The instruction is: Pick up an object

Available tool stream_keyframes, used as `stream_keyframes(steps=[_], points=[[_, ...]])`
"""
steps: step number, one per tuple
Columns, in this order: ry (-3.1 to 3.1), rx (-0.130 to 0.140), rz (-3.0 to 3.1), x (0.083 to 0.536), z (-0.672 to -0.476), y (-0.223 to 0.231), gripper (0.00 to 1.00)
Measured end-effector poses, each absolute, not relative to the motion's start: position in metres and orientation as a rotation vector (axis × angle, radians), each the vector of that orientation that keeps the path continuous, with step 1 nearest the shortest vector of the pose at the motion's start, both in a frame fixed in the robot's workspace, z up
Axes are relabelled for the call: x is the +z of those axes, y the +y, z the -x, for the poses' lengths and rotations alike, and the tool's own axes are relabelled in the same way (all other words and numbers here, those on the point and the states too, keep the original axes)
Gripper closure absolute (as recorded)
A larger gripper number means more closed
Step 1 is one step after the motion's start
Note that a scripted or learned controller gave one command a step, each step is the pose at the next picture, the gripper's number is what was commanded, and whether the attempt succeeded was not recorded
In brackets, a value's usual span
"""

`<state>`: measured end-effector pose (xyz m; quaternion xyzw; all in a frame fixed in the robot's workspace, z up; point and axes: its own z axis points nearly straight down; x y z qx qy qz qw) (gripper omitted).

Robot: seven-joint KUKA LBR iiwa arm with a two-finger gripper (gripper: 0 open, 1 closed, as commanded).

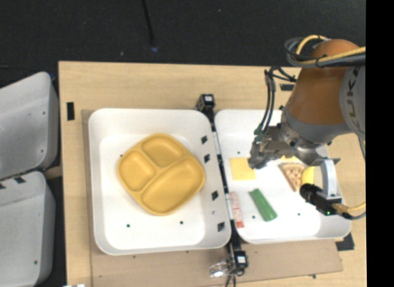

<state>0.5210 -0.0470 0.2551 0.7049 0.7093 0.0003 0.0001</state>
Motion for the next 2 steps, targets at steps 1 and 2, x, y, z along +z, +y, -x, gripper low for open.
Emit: stream_keyframes(steps=[1,2], points=[[2.229,0.002,-2.213,0.251,-0.530,0.005,1.00],[2.230,0.000,-2.215,0.238,-0.523,0.057,1.00]])
